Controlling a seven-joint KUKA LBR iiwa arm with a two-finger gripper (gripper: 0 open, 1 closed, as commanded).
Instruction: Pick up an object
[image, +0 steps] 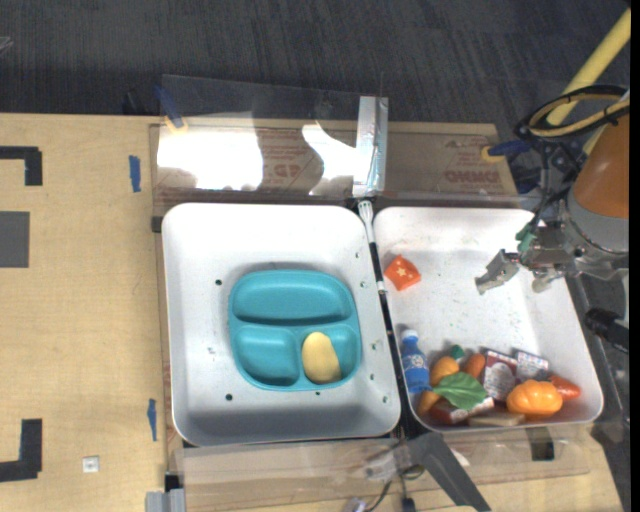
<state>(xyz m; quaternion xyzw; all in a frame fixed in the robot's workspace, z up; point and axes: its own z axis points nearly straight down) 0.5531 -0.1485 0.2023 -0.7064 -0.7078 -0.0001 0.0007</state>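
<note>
Orange block (402, 272) left of open hand (520, 276)

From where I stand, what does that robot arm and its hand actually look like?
The arm is grey, with a rounded orange band above the wrist. Black and yellow cables loop beside it. The hand is small, grey metal, with two thin fingers and a spot of green near its base.

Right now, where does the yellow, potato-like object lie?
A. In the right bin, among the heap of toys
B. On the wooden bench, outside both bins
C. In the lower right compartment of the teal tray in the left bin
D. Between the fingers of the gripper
C: the yellow object rests in the lower right compartment of the teal tray, which sits in the left bin.
</note>
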